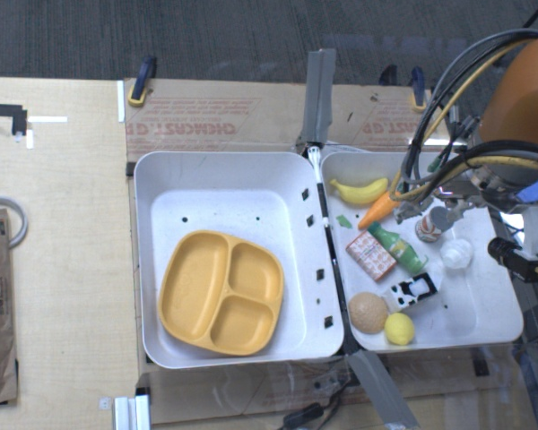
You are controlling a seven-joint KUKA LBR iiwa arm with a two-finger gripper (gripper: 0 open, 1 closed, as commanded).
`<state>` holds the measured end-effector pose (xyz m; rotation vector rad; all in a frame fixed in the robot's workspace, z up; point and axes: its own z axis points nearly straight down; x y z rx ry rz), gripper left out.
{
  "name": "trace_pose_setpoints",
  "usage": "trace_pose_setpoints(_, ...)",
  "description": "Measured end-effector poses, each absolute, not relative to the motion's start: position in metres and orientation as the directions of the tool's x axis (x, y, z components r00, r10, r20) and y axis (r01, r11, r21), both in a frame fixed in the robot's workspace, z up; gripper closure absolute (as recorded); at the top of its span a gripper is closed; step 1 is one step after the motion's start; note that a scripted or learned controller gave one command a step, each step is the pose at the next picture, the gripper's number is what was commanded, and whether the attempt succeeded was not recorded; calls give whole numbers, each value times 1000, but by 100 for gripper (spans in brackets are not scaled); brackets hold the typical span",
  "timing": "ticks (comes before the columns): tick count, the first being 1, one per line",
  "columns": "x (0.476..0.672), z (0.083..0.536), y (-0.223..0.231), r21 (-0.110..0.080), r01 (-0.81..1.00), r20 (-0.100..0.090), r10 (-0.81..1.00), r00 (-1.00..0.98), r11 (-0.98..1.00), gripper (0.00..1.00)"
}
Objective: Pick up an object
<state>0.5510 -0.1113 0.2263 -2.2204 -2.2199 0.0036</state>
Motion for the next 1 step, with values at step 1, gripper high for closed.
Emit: trace_pose_setpoints(1, 612, 92, -109, 1, 1000, -2, 1000, -29, 29, 0)
